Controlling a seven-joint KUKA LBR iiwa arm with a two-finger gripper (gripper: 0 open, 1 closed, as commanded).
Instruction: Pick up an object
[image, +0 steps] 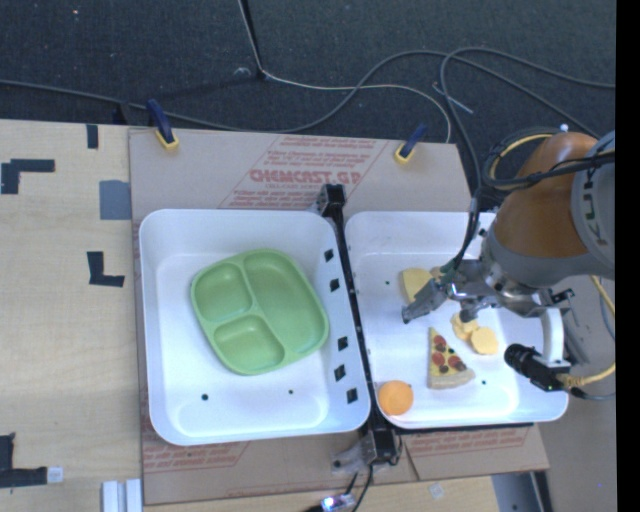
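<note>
Gripper is seen low over the right bin, reaching in from the right; its dark fingers are spread apart and nothing is held between them. A yellow cheese-like wedge is found just behind the fingertips, touching or nearly so; which cannot be told. A toy pizza slice lies near the front of the same bin, just below the gripper. Small yellow round pieces sit beside the slice, partly covered by the wrist. An orange ball rests in the front left corner. A green divided tray is noted in the left bin.
</note>
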